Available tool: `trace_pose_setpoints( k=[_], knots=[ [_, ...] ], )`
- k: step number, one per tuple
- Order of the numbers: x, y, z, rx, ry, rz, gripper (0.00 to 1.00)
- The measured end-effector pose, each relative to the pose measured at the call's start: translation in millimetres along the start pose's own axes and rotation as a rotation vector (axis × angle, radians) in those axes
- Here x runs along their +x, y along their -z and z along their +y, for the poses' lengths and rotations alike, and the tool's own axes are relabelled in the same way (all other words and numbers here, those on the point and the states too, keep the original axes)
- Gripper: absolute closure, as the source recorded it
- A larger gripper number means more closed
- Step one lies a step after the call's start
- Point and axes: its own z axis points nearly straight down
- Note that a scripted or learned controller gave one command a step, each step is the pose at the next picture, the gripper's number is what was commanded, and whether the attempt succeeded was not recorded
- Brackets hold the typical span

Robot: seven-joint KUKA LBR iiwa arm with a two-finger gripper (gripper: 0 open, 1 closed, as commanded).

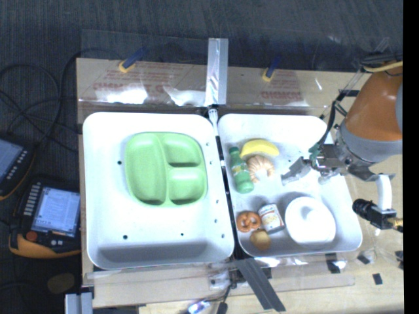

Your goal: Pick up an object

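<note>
The right bin (340,195) holds several small objects: a yellow banana (260,148), a green bottle (240,171) lying along the bin's left wall, a pale onion-like ball (261,167), a brown pretzel (247,221), a small can (270,217), a brown nut-like lump (260,239) and a white upturned bowl (309,219). My gripper (292,171) hangs over the middle of this bin, right of the onion-like ball and above the white bowl. It points left and nothing shows in its grasp.
The left bin (105,227) carries a green divided plate (165,167). A metal divider post (217,70) stands at the back between the bins. The arm's orange band (378,110) rises over the right bin's far right corner. Cables and a tablet (55,208) lie left of the bench.
</note>
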Motion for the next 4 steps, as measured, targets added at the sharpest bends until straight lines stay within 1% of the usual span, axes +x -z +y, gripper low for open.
trace_pose_setpoints(
  k=[1,2,3,4],
  knots=[
    [42,-108,5,-0.01,0.13,-0.004,0.0],
    [43,-98,7,-0.013,0.131,-0.002,1.0],
    [113,-16,45,0.0,0.002,-0.003,1.0],
    [113,-16,44,0.001,0.002,-0.004,0.0]
  ],
)
